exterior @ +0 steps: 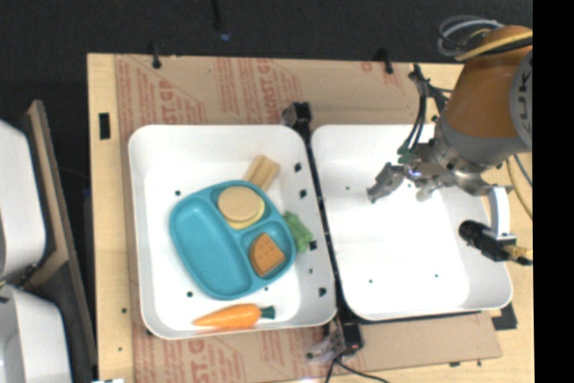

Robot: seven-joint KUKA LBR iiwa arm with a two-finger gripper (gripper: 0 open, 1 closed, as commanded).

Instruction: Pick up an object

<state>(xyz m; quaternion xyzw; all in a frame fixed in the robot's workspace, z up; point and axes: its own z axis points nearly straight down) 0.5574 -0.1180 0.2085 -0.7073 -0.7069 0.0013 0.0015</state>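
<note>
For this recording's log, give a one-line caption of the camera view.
Arm's hand over right white bin; left white bin holds blue plastic divided tray and orange toy carrot.

A single fixed camera looks down on the counter [108, 193] from above at a slight slant, far enough back to take in both white bins, the left bin [143, 193] and the right bin [430, 282]. Its far side seems to face dark floor.

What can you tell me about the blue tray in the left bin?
The blue tray looks like moulded plastic, with rounded corners and divided compartments. It lies flat and slanted in the left bin. A round tan disc and a brown waffle-like piece sit in its compartments. A green piece touches its right edge.
</note>
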